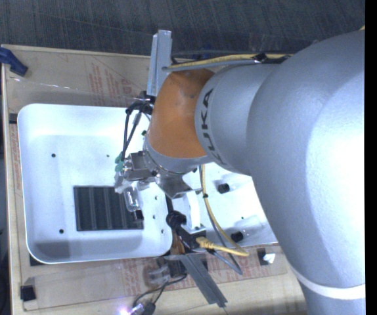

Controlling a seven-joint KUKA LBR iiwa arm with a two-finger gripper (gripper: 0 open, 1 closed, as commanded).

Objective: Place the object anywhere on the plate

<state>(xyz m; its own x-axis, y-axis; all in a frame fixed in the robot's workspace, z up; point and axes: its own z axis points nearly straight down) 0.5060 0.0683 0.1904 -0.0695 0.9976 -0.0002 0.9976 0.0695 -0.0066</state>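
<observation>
While hand [131, 190] overhangs dark plate's [100, 209] right edge | bin [44, 136] floor leftward open

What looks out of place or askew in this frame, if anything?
Nothing looks spilled or damaged. The gripper hangs over the left bin, at the right edge of a dark ribbed plate lying flat and square on the bin floor. Yellow cables trail loosely below the wrist.

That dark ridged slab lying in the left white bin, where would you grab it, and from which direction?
The dark ridged slab lies flat on the floor of the left bin, so I would probably come straight down from above. Its ridges run along its length, so closing the fingers across the narrower width, near the middle, looks safest. The gripper hangs by its right end.
</observation>
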